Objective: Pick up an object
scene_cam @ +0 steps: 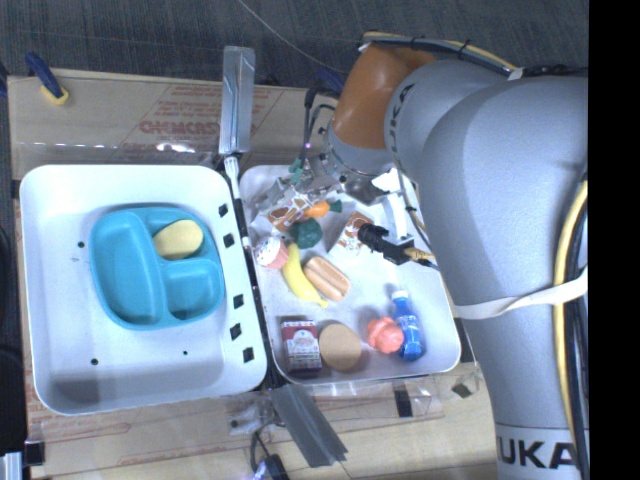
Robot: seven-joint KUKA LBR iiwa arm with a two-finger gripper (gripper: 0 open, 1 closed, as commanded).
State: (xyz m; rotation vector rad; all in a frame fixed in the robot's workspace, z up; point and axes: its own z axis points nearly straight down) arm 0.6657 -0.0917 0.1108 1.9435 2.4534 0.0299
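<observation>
Hand (318,173) low over far end of right bin (432,286), amid small packets; we cannot tell its state, wrist blocks it. Bench (120,108) brown, printed red, dark ribbed floor beyond. Left bin (60,298) holds blue divided tray (130,268) with yellow lemon-like piece (179,238). We see in right bin: green piece (307,233) just below hand, banana (298,278) touching hot dog (327,276), red box (299,343), tan round piece (340,347), pink piece (383,335), blue bottle (408,326).
</observation>
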